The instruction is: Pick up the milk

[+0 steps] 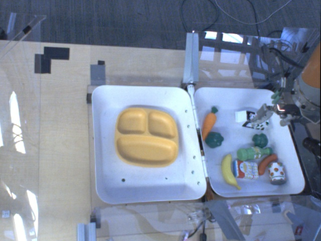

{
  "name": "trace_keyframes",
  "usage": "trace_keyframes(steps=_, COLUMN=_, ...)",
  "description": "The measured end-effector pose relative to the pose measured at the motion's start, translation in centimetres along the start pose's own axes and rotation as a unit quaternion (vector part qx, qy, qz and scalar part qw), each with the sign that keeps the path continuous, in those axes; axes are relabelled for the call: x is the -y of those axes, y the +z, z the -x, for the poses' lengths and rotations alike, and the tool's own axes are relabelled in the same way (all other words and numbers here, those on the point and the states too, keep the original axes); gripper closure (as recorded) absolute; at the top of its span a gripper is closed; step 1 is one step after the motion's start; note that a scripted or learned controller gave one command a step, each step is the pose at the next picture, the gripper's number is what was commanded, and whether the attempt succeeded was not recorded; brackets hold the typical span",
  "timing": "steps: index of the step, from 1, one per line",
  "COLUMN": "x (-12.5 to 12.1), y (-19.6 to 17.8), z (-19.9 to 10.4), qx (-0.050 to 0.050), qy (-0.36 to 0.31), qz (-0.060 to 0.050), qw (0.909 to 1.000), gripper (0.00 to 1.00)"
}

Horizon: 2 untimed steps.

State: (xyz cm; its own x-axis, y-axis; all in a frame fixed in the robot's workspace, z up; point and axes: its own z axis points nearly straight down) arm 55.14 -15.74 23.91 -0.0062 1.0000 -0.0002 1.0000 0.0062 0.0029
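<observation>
In the right bin (293, 149), near its front edge, a small white carton with red and blue print, which I take for the milk (246, 169), lies on its side. A banana (229, 171) is on its left and a red sausage (267, 163) on its right. My gripper (265, 113) reaches in from the right over the bin's back part, well behind the carton. It hovers at a white and black patterned item (252, 119). Nothing shows held in it.
The right bin also holds a carrot (208, 124), two broccoli pieces (214, 139) (260, 139), a green bottle (253, 153) and a spotted cup-like item (276, 172). A yellow divided tray (147, 136) sits in the left bin (105, 149). Cables and a frame run behind the bins.
</observation>
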Motion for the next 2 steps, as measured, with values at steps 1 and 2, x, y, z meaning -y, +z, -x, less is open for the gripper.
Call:
trace_keyframes(steps=1, x=-3.9, y=14.1, z=1.0, qx=0.001, qy=-0.034, qz=0.003, qw=0.9994, gripper=0.0)
trace_keyframes(steps=2, x=-7.9, y=15.4, z=3.8, qx=-0.005, qy=-0.076, qz=-0.008, qw=0.997, gripper=0.0)
